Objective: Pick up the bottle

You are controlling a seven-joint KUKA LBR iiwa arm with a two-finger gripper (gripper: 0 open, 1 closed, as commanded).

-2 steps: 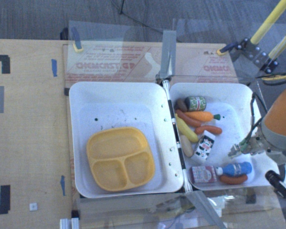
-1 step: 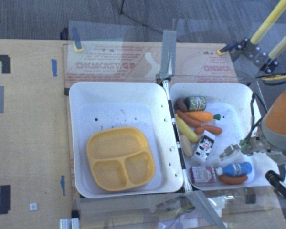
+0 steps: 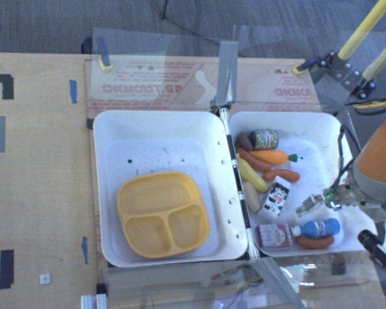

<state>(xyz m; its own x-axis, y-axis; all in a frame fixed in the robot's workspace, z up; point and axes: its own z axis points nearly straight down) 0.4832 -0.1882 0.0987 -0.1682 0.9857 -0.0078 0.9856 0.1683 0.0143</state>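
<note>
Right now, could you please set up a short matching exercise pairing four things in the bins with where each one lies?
Things:
1. yellow divided plate
2. bottle
3. green can
4. carrot

Places:
A. far end of the right bin
B. left bin
C. near end of the right bin, just above a red sausage
D. right bin, just nearer than the can

Pairs: 1-B, 2-C, 3-A, 4-D
</note>
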